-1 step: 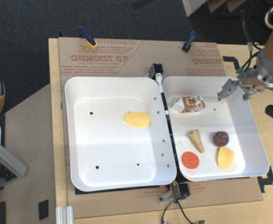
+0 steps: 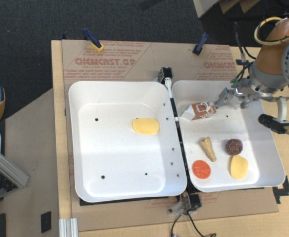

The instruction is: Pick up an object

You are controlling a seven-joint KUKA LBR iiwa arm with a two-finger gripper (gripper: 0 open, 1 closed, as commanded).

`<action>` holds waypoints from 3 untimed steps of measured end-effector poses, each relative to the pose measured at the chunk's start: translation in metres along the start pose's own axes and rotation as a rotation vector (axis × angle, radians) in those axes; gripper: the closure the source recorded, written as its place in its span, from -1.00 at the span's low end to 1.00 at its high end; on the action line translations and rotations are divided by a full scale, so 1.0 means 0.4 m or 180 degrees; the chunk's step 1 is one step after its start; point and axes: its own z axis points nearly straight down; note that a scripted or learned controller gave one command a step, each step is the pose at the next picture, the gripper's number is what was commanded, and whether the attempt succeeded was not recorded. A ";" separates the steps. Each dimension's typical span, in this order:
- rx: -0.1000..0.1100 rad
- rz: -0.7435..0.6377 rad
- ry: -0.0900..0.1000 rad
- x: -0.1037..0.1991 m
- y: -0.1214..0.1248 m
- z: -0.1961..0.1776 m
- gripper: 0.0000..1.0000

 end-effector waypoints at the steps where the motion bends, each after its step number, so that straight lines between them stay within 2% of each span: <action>1: -0.0046 -0.0021 -0.0001 0.117 0.009 -0.550 -1.00; 2: 0.0074 0.0019 0.0019 -0.056 -0.115 -0.068 -1.00; 3: -0.0005 -0.0047 0.0024 0.280 -0.015 -0.198 -1.00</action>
